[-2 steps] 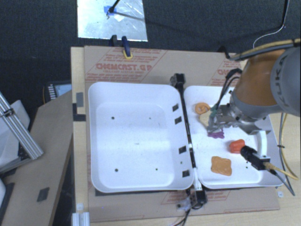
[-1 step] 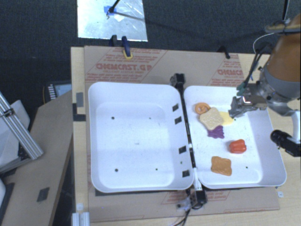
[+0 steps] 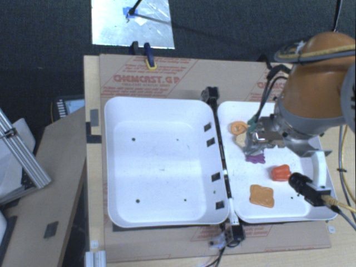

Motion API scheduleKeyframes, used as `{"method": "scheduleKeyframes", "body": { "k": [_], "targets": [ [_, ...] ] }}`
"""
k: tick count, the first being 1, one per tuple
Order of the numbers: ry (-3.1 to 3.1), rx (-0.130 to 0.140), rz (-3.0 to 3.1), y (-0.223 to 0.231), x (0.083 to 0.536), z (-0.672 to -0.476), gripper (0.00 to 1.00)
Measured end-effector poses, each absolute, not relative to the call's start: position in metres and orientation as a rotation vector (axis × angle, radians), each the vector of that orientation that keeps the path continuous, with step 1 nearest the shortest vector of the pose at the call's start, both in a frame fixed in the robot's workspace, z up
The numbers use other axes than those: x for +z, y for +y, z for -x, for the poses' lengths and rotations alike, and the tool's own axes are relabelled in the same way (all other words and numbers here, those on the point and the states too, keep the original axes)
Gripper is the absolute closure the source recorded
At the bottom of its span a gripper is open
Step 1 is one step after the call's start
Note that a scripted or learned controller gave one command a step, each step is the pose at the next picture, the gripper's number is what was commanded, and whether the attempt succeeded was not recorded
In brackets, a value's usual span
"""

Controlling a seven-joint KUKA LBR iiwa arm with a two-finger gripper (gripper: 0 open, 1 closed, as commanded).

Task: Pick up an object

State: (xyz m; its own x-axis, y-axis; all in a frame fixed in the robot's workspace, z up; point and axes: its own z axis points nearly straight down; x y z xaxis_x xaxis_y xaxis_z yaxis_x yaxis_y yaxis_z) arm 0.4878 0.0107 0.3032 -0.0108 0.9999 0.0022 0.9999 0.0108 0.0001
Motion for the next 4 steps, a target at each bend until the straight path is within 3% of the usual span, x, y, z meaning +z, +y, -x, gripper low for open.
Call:
{"method": "scheduleKeyframes", "body": {
  "k": [1, 2, 3, 4],
  "targets": [
    [-2.239, -0.021, 2.217, 0.059, 0.433, -0.507, 1.0],
    [-2.23, -0.005, 2.215, 0.11, 0.372, -0.56, 1.0],
    [-2.23, 0.0, 2.21, 0.147, 0.361, -0.502, 1.0],
    [-2.231, -0.021, 2.22, 0.144, 0.473, -0.488, 1.0]
  ]
}}
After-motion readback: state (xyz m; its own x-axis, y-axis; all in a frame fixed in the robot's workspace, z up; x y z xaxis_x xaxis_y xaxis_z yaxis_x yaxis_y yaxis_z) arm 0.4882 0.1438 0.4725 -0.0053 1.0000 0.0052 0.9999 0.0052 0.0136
